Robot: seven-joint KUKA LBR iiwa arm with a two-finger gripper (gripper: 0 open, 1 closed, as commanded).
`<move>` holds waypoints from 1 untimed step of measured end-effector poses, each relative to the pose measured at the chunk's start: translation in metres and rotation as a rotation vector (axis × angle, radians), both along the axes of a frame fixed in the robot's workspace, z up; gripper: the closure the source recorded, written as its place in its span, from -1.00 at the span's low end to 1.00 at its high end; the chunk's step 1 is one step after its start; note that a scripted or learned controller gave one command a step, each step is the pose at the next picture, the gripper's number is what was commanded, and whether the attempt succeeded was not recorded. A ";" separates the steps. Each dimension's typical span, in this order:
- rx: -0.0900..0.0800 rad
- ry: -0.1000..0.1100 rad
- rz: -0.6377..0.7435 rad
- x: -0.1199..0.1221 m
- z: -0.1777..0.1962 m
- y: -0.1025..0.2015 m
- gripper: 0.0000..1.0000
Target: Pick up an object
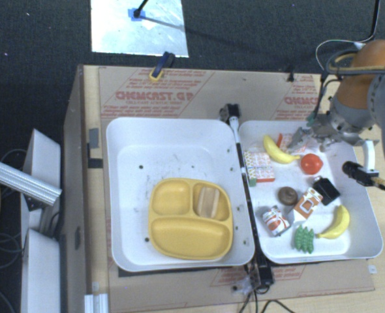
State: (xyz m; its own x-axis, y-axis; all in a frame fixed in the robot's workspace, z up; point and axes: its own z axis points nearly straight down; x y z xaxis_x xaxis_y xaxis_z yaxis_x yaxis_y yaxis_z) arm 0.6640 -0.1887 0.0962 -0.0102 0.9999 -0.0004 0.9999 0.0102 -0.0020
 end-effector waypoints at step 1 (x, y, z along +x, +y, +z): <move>-0.001 -0.003 -0.009 -0.048 -0.012 -0.010 -1.00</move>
